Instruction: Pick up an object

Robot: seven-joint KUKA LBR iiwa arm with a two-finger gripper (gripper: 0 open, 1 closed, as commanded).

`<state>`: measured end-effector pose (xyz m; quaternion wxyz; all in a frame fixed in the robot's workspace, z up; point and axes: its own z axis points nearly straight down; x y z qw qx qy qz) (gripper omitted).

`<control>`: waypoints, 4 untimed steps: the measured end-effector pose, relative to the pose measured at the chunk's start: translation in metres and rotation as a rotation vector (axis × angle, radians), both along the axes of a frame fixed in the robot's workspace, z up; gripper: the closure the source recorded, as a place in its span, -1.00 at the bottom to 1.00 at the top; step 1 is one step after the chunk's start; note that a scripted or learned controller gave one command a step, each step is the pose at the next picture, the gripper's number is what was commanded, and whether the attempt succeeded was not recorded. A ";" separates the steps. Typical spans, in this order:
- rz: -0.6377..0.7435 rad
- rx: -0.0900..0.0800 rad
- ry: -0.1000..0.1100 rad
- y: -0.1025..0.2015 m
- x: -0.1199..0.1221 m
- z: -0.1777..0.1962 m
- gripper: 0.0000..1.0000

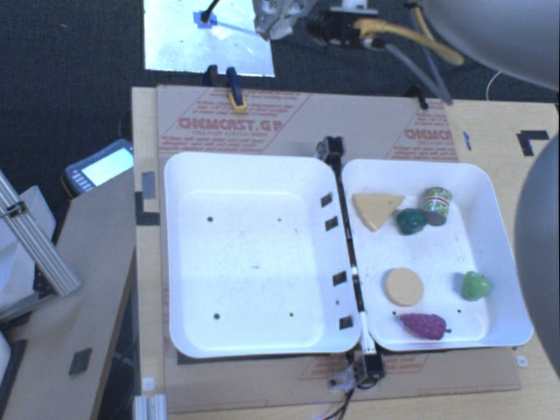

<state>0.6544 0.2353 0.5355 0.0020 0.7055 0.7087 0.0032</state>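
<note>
No object is picked yet, so any of the six pieces in the right bin [499, 234] could be my target, and all of them lie well away from the end effector [278, 9], nearer the camera and off toward the arm's side. I count one of each: a yellow wedge [377, 209], closest to the end effector; a teal lump [410, 221] just beside the wedge and touching a small can [437, 205]; a tan disc [404, 287] further out; a green lump [474, 285] by the far wall; and a purple piece [423, 325], the farthest of all. The disc, green lump and purple piece sit apart with room around them, which I judge makes them easier grabs than the crowded trio. There are two bins; the left bin [175, 261] lies more directly on the camera side of the end effector. Both rest on a printed sheet [262, 121] on the counter [490, 116], presumably so that they keep their place. The end effector hangs high over a silvery plate [201, 33] beyond the bins, I'd guess parked clear of the camera's sightline; I cannot tell whether it is open or closed, and I see nothing gripped in it.
</note>
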 end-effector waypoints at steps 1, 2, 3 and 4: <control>-0.009 -0.005 0.018 -0.070 -0.075 -0.085 1.00; 0.002 0.002 -0.005 -0.014 -0.006 -0.020 1.00; -0.007 -0.001 0.008 -0.082 -0.113 -0.018 1.00; 0.004 0.001 0.001 -0.008 -0.050 0.000 1.00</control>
